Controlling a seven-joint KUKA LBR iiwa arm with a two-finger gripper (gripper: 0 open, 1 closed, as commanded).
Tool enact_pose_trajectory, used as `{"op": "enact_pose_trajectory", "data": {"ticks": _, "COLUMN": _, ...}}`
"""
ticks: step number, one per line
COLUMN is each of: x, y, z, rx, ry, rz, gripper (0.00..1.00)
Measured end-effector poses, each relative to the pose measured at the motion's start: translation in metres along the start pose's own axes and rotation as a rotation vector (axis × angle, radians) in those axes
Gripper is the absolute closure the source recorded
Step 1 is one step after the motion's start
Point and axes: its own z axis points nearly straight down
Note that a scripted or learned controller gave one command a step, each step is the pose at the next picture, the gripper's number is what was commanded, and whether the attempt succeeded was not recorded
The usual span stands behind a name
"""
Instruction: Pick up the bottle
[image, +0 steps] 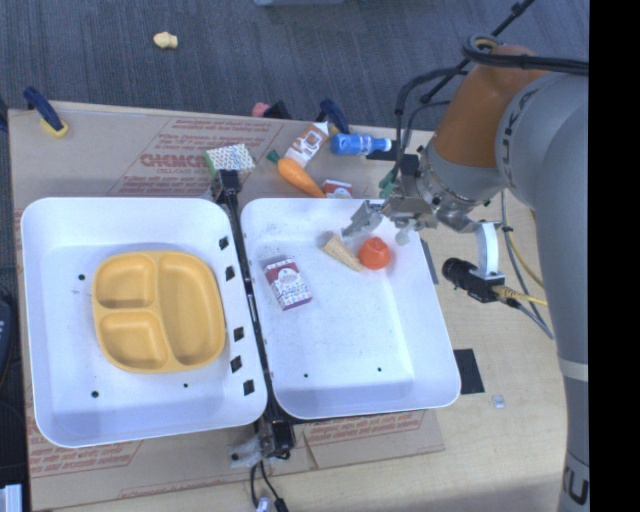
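Two white bins: the left bin (45, 300) holds a yellow tray (158, 310); the gripper (385, 222) hovers over the right bin (350, 350); a bottle (360, 145) lies behind.

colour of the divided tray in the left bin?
Yellow divided tray, plain, no pattern; seen in the camera view.

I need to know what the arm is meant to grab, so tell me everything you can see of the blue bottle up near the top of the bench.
The bottle is small and blue, with a paler end pointing right, and looks like plastic. It lies on its side on the cardboard behind the right bin, outside both bins. A white and orange bottle lies just to its left, close to it. The claw hangs below it over the bin's far edge, apart from the bottle. Any label is too small to read.
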Motion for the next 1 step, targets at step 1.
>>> {"op": "enact_pose_trajectory", "data": {"ticks": 1, "x": 0.0228, "y": -0.0063, "z": 0.1033, "rx": 0.003, "ry": 0.002, "rz": 0.374, "gripper": 0.0}}
